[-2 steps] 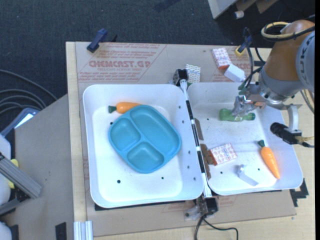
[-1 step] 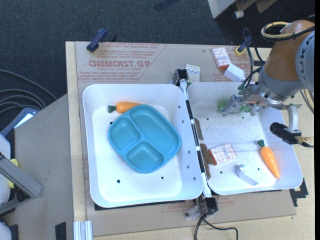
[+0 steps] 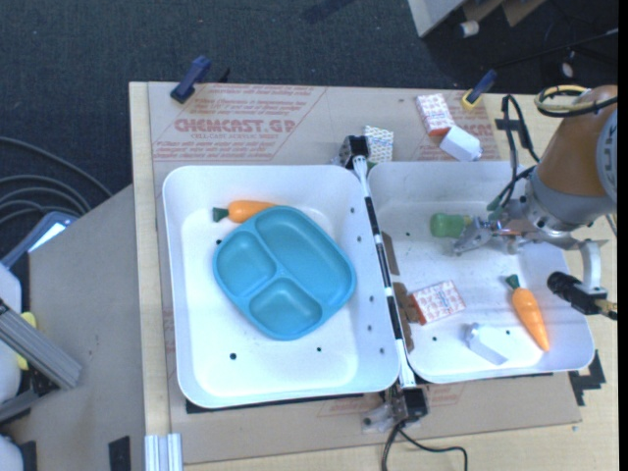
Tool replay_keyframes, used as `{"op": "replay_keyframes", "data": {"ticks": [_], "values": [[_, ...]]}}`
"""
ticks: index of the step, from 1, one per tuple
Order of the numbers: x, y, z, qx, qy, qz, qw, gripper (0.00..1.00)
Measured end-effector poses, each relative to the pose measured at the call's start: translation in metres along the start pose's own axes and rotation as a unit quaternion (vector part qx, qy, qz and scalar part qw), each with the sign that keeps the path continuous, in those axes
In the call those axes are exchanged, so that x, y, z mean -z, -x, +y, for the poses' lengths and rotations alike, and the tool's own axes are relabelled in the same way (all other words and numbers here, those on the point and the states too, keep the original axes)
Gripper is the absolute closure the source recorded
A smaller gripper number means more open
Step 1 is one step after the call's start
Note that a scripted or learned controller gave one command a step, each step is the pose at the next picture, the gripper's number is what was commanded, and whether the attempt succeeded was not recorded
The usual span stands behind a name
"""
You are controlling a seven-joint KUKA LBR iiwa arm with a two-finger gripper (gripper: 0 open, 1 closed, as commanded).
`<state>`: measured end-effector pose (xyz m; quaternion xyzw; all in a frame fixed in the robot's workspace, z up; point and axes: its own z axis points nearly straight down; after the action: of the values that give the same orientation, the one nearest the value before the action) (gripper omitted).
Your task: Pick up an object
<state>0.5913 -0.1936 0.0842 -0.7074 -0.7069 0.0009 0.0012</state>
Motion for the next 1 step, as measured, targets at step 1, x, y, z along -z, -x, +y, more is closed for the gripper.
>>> {"op": "replay_keyframes", "data": {"ticks": [1], "values": [[0.0481,0.0227,0.0517,0.001,0.002,-0.001,1.0,0.0]]}}
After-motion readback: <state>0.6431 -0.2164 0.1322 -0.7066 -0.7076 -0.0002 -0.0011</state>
